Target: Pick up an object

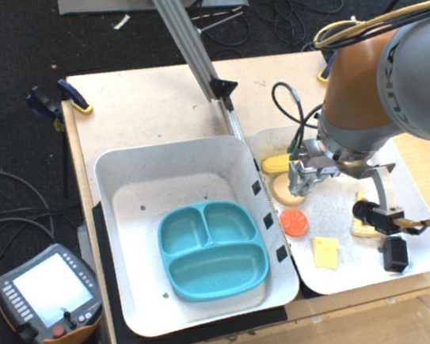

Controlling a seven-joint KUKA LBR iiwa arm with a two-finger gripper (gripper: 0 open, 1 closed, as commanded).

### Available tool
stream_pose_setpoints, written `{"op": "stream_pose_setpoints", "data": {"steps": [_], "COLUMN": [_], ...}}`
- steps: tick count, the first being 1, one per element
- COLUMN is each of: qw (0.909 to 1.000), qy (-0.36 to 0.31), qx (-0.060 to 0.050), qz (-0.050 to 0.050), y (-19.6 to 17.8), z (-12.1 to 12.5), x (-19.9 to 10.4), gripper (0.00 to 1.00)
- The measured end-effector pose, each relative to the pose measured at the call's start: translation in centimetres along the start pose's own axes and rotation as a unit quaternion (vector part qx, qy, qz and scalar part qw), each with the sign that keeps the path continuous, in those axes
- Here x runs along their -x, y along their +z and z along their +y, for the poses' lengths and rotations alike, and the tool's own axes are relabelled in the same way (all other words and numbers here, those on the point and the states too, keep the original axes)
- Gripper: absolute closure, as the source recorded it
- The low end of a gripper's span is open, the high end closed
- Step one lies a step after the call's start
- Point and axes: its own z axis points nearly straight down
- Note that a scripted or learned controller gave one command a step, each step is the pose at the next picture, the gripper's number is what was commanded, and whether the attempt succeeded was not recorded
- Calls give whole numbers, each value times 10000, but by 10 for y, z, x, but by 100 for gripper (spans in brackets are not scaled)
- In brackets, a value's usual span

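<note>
1. Right under the fingers (303, 180) in the right bin (427, 252) lies a tan round cookie (282, 191), touching or nearly touching their tips.
2. Whether the fingers are wide or narrow cannot be told; nothing shows between them.
3. Just behind the fingers lies a yellow banana-like piece (275, 164).
4. Just in front of them sits an orange-red round slice (294, 223), and further forward a yellow cheese wedge (325, 252).
5. Well off to the arm's side lie a pale bread-like piece (361, 227) and a black clip (394, 253).
6. Across the wall, the left bin (120, 181) holds a blue divided plate (211, 249), well apart from the fingers.
7. Both bins rest on the counter (141, 106).
</note>
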Motion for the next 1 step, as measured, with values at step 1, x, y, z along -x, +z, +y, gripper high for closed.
{"op": "stream_pose_setpoints", "data": {"steps": [1], "qw": [10000], "qy": [3], "qx": [3], "qz": [1], "y": [2], "z": [1], "x": [-48], "gripper": [100]}}
